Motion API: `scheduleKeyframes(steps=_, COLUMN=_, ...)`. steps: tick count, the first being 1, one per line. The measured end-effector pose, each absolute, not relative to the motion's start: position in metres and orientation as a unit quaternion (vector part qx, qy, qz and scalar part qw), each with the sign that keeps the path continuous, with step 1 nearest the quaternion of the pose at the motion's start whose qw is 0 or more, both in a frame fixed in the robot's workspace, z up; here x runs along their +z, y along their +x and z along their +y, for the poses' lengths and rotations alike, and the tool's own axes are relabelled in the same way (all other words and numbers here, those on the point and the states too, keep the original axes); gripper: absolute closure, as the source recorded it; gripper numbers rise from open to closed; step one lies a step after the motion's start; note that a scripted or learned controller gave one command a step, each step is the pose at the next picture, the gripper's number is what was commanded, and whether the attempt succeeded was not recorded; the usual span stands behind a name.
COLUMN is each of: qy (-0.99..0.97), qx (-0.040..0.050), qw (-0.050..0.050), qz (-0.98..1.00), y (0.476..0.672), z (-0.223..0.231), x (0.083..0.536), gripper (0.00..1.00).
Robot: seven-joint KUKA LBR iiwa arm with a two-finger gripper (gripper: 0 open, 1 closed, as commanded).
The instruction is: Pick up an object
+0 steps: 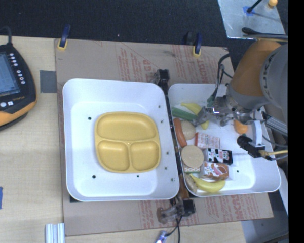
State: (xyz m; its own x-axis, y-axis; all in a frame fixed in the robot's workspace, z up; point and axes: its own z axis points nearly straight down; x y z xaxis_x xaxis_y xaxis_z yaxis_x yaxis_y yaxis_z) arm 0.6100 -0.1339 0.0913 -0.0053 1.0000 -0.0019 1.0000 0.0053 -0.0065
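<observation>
A small yellow-green toy piece [191, 108], pale and elongated like a pepper or banana, lies at the far end of the right bin [263, 178], beside a reddish sausage [179, 131] and above a round tan cookie [192, 156]. The gripper [206, 114] hangs just to its right; whether it grips anything, I cannot tell. The left bin [76, 135] holds a yellow divided plate [127, 140].

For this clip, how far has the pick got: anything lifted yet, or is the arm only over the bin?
Done: the arm has reached over the right bin, with the gripper low near the green item. In hand: nothing visibly held. The banana, round cookie and sausage lie in the bin. Left: the grasp and lift. The yellow tray sits in the left bin.
</observation>
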Motion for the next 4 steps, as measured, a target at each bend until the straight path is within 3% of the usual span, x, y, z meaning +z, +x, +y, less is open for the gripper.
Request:
scheduleKeyframes(steps=1, qy=-0.706, qx=0.0014, qw=0.001, qz=-0.709, y=0.646, z=-0.116, x=0.092, gripper=0.00)
scheduleKeyframes(steps=2, qy=-0.705, qx=0.0011, qw=0.001, qz=-0.709, y=0.656, z=-0.092, x=0.092, gripper=0.00)
scheduleKeyframes(steps=3, qy=-0.705, qx=0.0014, qw=0.001, qz=-0.710, y=0.656, z=-0.093, x=0.102, gripper=1.00)
scheduleKeyframes(steps=4, qy=-0.705, qx=0.0009, qw=0.002, qz=-0.709, y=0.605, z=-0.026, x=0.192, gripper=1.00)
